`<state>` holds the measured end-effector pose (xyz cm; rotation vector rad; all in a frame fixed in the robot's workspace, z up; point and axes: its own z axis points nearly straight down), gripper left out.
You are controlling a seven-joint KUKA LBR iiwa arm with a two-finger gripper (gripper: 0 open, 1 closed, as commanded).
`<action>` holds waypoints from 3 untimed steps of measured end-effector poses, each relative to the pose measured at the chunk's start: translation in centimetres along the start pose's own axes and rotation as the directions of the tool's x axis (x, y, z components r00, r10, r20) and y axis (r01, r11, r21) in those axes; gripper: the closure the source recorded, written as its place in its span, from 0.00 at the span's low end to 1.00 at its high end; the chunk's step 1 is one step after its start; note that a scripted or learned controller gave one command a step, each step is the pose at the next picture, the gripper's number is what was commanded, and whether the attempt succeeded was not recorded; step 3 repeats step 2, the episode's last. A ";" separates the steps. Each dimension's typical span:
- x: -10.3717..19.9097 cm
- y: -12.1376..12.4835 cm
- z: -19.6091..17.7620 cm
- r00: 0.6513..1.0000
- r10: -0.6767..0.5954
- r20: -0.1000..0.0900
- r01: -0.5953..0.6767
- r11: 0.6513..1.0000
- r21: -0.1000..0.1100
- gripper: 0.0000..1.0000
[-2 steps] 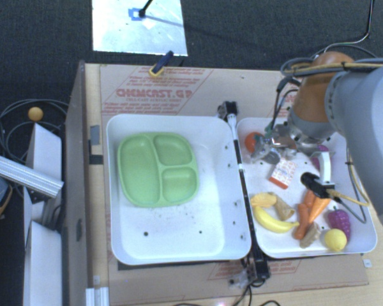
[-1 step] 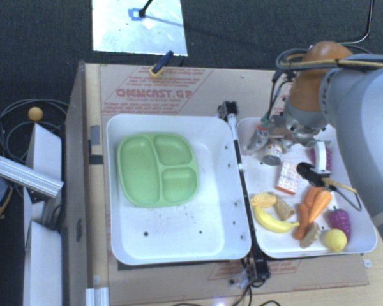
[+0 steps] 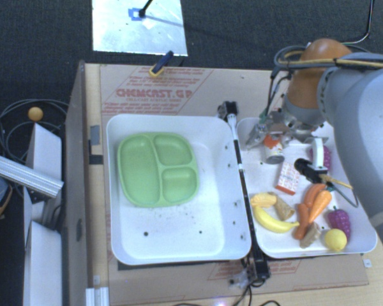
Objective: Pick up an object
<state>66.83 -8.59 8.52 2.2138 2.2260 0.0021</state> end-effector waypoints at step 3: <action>5.0 -3.5 -10.1 1.000 0.000 -0.001 0.000 1.000 -0.003 1.00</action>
